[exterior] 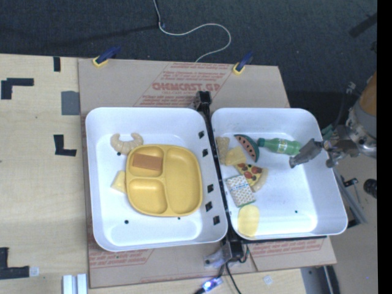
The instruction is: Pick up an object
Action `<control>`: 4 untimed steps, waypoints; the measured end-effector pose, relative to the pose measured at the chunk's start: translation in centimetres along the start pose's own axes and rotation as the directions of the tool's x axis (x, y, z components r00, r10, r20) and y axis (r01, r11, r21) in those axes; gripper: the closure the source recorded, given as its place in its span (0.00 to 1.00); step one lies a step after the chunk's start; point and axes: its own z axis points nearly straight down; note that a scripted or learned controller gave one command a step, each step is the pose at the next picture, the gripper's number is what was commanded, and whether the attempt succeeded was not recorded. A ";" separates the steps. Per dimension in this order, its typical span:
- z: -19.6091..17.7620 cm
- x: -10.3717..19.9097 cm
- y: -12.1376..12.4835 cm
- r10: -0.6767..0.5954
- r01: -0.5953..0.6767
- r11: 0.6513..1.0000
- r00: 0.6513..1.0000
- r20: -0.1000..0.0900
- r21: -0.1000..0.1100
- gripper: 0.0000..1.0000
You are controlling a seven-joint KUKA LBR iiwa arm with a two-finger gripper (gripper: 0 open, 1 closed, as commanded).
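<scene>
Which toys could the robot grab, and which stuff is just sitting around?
Could be grabbed: green bottle, watermelon slice, pizza slice, croissant. The gripper is nearest the bottle.

Just sitting around: yellow tray, white cable, cardboard sheet, blue clips.

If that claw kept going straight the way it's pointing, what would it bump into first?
Probably the green bottle: the claw points leftward across the right bin, and the bottle's end lies nearest. Height is unclear from above, so it might pass over.
</scene>
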 end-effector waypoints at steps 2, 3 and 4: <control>5.8 0.2 0.7 -0.003 0.003 1.000 1.000 0.001 -0.005 0.00; 12.0 1.0 0.8 -0.004 0.004 1.000 1.000 0.001 -0.006 0.00; 17.2 1.0 0.9 -0.002 0.002 1.000 1.000 0.002 -0.010 0.00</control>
